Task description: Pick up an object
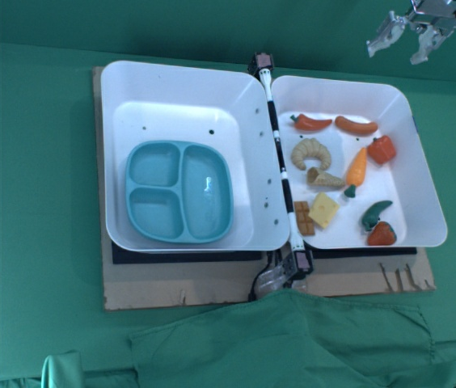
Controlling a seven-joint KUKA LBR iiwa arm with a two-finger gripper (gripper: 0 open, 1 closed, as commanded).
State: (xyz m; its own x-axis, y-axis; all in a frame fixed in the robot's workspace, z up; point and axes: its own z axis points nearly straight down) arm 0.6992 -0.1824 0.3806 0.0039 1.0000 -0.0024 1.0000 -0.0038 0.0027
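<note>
Spread apart and gripping nothing, the hand is being held above the worktop, beyond the right bin. Toy foods are being kept in that bin: a croissant, a carrot, a cheese wedge.

Even, diffuse light falls from above, leaving the two white bins bright yet not blown out, with soft shadows under their lower rims. A small glare spot sits on the teal plate at centre left. The focus is slightly soft throughout, with a cool bluish-green cast.
</note>
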